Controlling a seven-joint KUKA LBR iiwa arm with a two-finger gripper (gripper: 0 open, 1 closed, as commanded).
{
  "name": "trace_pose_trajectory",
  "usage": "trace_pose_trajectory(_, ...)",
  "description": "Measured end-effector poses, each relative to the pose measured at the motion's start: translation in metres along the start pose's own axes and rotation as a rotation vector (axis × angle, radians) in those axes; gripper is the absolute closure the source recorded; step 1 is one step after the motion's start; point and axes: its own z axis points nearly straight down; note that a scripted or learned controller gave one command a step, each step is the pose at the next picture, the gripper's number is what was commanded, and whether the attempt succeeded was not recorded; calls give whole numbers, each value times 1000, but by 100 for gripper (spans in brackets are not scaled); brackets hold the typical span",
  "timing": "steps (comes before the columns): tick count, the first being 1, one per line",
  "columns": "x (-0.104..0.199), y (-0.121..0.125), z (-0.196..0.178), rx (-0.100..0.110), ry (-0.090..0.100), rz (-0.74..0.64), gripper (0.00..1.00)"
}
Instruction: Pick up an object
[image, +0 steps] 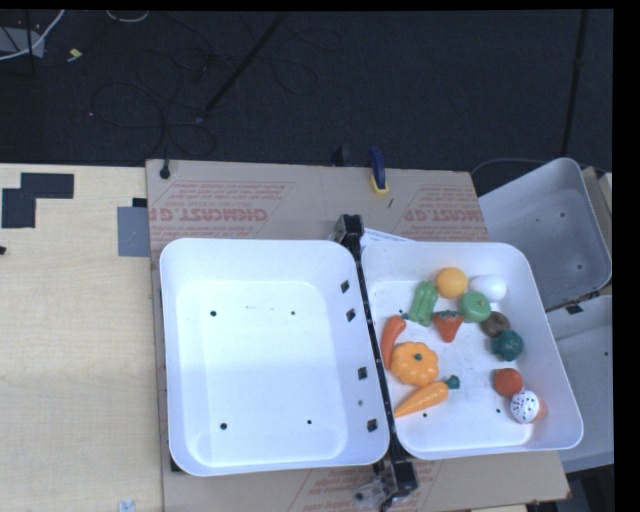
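Toy vegetables (415, 362) clustered in the right bin (560, 440), left bin (180, 440) alongside.

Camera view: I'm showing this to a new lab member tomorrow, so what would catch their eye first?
Most striking is the bright cluster of toy produce in the right bin: an orange pumpkin, a carrot below it, and a green pepper above. The left bin beside it is a plain white expanse, its lower part in sunlight. Behind both bins, a blue clamp stands on the cardboard sheet.
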Motion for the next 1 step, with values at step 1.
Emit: trace_pose_trajectory(1,2,-1,145,15,7,-1,100)
